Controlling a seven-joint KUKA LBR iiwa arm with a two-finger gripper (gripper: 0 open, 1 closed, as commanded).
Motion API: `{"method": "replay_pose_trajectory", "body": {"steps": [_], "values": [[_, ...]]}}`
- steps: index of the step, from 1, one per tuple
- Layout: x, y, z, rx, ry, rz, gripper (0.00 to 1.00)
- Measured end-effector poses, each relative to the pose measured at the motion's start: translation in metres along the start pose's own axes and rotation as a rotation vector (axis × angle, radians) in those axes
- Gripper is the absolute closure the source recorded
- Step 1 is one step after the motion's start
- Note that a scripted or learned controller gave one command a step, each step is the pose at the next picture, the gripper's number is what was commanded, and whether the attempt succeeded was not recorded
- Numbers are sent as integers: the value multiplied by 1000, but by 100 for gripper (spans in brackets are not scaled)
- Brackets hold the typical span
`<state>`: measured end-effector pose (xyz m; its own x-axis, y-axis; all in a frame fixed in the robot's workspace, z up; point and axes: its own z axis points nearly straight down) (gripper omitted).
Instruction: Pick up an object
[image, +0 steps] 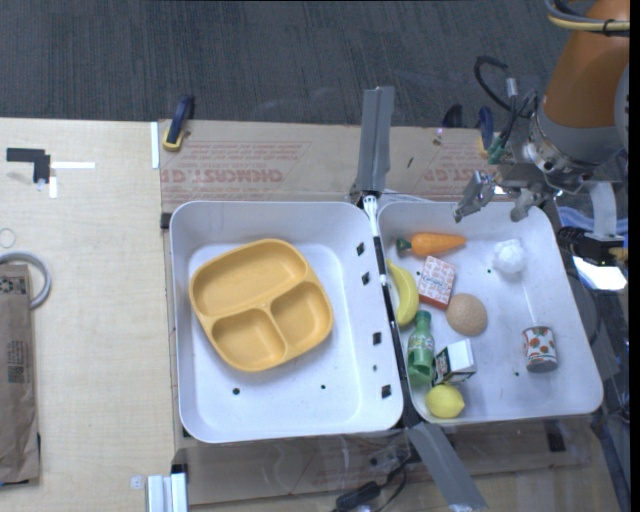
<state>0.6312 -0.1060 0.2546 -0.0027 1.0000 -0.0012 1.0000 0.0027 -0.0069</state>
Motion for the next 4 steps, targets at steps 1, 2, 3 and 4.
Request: {"method": "replay_pose_trajectory", "body": {"steps": [1, 2, 3, 4], "values": [[10, -16, 132, -4, 1, -43, 0], [6, -40, 164, -5, 1, -38, 0], [5, -40, 154, -5, 0, -35, 100], [56, 28, 62, -7, 0, 105, 100]]}}
